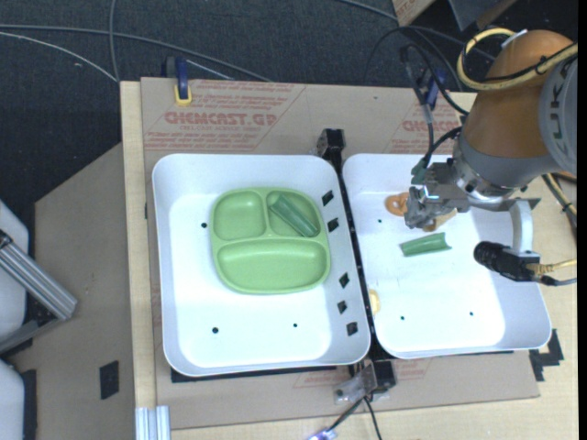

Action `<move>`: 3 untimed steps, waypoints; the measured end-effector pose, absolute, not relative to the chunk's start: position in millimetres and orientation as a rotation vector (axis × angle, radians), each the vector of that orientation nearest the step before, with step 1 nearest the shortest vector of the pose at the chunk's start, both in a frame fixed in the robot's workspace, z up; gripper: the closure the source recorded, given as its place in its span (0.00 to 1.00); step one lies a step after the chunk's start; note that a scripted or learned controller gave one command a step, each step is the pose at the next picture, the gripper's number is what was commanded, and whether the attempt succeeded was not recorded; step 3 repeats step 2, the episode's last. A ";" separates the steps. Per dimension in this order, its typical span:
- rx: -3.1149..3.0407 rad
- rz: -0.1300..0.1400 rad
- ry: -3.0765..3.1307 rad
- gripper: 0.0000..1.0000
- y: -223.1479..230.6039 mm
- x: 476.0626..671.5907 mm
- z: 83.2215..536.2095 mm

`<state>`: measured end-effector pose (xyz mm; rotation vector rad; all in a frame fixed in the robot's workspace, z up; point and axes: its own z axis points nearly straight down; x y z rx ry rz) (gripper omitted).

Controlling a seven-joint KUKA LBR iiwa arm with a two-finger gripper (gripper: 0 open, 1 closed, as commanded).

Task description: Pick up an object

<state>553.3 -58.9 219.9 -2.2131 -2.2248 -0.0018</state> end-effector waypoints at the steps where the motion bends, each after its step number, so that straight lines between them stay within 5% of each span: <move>1: -2.214 -0.003 -2.227 1.00 -2.6 546.7 231.7; 2: -2.213 -0.003 -2.227 1.00 55.5 553.0 226.1; 3: -2.213 -0.003 -2.227 1.00 55.5 553.0 226.1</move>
